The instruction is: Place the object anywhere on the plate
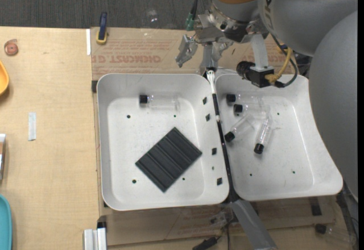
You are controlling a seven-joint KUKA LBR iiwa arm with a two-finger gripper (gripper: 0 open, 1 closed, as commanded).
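You see the jaws (196,53) hanging at upper centre of the frame, above the back rims where the two bins meet, spread apart and holding nothing. The black ribbed plate (169,159) lies at a slant in the left bin (114,186). One clear vial (159,101) sits above it; more vials (250,124) cluster in the right bin (307,180).

A brown cardboard sheet (142,50) with red print lies at upper centre, a blue clamp (102,23) at its left corner. At the far left, a light wooden tabletop (48,129) bears a small clear plastic strip (32,126).
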